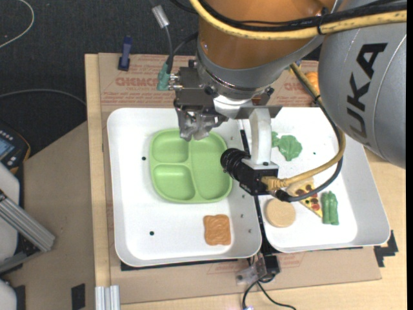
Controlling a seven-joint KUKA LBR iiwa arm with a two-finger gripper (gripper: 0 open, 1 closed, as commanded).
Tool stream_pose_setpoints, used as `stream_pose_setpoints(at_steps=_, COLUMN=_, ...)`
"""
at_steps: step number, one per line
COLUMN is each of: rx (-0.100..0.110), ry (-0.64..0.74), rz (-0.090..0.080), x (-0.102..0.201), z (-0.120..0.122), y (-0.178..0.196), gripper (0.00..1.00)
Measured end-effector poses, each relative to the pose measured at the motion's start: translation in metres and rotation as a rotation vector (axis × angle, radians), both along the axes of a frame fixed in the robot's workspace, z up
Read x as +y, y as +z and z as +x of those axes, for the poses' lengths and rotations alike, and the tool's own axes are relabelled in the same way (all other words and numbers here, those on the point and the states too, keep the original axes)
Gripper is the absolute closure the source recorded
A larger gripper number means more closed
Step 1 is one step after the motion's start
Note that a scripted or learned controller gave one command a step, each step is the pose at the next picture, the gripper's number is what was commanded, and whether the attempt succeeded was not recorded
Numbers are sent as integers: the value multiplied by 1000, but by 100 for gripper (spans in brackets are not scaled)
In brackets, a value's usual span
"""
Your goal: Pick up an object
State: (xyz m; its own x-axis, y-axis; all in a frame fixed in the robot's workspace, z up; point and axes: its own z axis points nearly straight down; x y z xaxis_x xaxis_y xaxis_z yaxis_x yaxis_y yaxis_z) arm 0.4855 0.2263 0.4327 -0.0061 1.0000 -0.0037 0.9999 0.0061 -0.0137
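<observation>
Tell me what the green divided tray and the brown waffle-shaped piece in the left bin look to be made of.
Green divided tray: likely moulded plastic, smooth with a soft sheen and rounded compartment walls. Brown waffle-shaped piece: probably plastic or rubber toy food, matte, with a pressed grid pattern.

Lit evenly and brightly from above. Glare on the orange band [258,18]; soft shadow under the arm [368,76] across the bins [129,173]. Arm blurred, out of focus; bench [103,108] sharp. Dim at left floor.

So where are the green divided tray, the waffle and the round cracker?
green divided tray [193,173], camera view, on its long right compartment.
waffle [217,230], camera view, on its middle.
round cracker [281,214], camera view, on its top face.
</observation>
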Motion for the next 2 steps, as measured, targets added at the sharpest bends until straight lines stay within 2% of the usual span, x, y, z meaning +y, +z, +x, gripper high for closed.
stream_pose_setpoints(at_steps=1, rx=-3, ry=-9, rz=-1, x=-21, z=-8, y=-76, gripper=100)
stream_pose_setpoints(at_steps=2, rx=-23, ry=-4, rz=8, x=-12, z=-6, y=3, gripper=100)
